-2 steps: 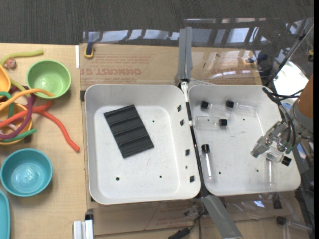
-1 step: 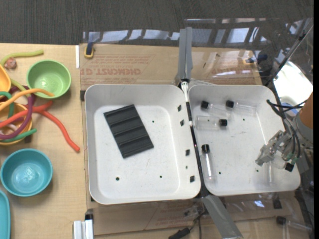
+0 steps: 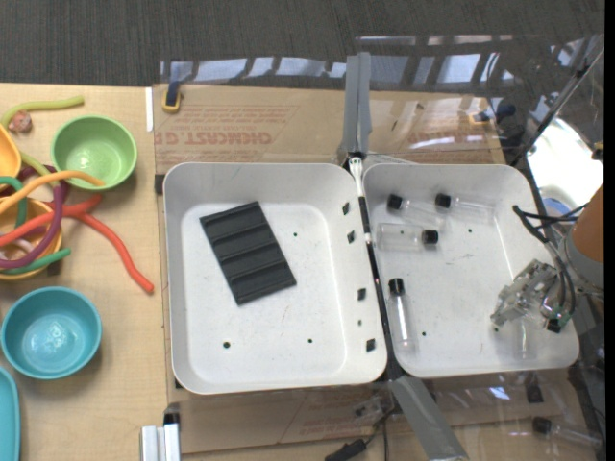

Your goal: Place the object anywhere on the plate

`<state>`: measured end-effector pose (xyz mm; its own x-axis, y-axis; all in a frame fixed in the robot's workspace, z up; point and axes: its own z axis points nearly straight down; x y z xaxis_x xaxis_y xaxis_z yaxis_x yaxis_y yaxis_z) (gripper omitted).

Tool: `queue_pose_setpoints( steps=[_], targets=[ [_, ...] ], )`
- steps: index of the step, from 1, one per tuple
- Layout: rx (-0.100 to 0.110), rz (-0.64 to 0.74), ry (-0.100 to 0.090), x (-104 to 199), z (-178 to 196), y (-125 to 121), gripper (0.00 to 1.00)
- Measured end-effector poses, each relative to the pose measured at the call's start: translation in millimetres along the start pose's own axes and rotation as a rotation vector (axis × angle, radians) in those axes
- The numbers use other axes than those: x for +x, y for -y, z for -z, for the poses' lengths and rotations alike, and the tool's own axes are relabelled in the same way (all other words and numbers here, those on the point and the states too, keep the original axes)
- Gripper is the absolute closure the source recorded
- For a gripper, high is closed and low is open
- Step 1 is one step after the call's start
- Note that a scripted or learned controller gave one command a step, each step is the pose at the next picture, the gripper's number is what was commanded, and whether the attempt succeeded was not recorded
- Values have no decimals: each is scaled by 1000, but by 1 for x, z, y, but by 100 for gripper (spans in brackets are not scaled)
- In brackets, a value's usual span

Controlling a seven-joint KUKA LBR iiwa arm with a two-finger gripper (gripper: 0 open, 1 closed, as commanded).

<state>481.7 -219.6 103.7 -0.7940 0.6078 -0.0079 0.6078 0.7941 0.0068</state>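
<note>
Where tool [image 3: 527, 301] hangs over right bin [image 3: 480, 353]: finger state indiscernible, nothing visibly held.

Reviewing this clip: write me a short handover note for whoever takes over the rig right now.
Gripper: low in the right bin, near its lower right corner. I cannot tell from this view whether it holds anything.
Objects: four clear tubes with black caps lie in the right bin: two near the top, one below them, and one along the left wall.
Plate: the dark ribbed slab lies at a slant in the left bin, with nothing on it.
Done: no tube moved across yet.
Left: grasp a tube, carry it to the left bin, set it on the plate.
</note>
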Motion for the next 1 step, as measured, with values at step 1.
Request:
queue_pose_setpoints(
  steps=[1],
  targets=[
    [6,-19,-7,-1,162,3,100]
  ],
)
